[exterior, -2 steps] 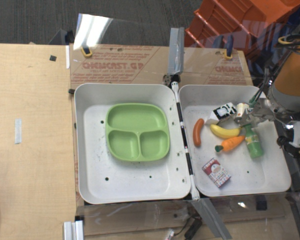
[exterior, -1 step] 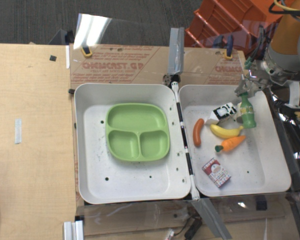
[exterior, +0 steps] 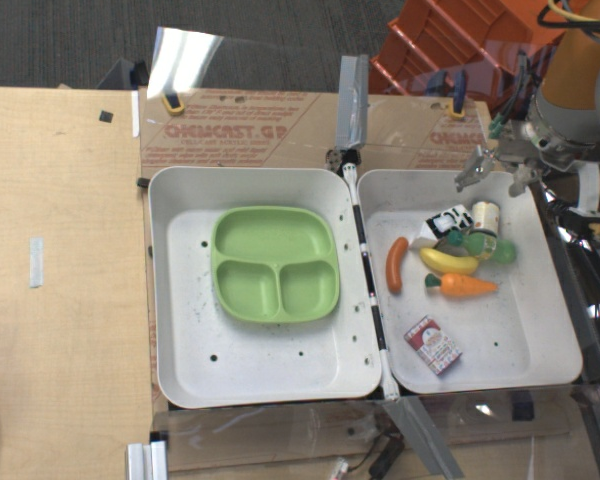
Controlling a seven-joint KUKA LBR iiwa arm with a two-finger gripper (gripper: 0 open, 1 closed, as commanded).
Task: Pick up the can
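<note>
A small white cylinder with a pale label, the can [exterior: 485, 215], stands in the right bin [exterior: 540, 353] near its far side. It is packed among a black-and-white item [exterior: 446, 222], a green piece [exterior: 492, 249] and a banana [exterior: 449, 260]. My gripper [exterior: 498, 175] hangs over the far rim of the right bin, just beyond and slightly above the can. It is open, its two grey fingers spread apart with nothing between them.
An orange carrot [exterior: 462, 286], a red sausage [exterior: 396, 265] and a red-and-white box [exterior: 433, 345] also lie in the right bin. The left bin [exterior: 180, 358] holds a green divided plate [exterior: 276, 263]. Cardboard lies behind both bins.
</note>
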